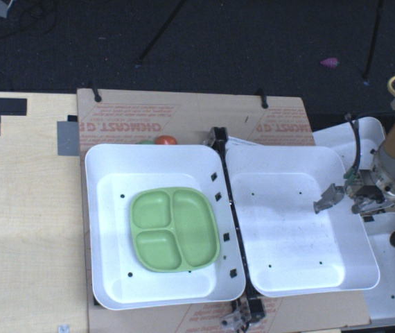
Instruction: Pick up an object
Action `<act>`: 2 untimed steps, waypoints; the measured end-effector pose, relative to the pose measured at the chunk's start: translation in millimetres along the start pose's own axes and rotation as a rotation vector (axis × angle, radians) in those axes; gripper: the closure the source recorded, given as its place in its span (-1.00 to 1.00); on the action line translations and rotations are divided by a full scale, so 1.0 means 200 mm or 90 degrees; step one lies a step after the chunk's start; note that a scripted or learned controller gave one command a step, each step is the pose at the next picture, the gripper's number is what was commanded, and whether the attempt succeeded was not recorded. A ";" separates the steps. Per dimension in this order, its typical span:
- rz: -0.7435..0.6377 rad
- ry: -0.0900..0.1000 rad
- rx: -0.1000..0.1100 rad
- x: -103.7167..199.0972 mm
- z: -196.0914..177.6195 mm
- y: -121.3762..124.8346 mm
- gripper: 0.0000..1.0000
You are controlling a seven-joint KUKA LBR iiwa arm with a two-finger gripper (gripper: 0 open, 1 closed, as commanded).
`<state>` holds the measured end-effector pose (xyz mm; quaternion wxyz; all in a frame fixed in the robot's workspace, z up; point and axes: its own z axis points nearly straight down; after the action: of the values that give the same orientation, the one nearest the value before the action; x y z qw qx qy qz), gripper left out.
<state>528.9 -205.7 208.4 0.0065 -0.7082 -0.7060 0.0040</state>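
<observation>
Looking down, we've got the green plate (174, 229) in the left bin (107, 186), gripper (346, 200) over the right bin (287, 283), jaws spread, holding nothing, dark floor (183, 33) behind.

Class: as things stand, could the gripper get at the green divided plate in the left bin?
Probably yes. The green plate lies flat and uncovered in the left bin; the gripper hangs over the right bin, with only the divider between.

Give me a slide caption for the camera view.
Green divided plate lies in the left bin; gripper hovers at the right bin's right edge.
</observation>
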 end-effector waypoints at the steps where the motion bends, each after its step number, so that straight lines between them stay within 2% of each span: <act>1: -0.002 -0.002 -0.009 0.00 -0.04 0.01 -1.00; 2: -0.002 -0.001 -0.006 0.05 0.20 0.00 -1.00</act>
<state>527.8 -196.2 167.8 0.0030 -0.7070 -0.7072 0.0012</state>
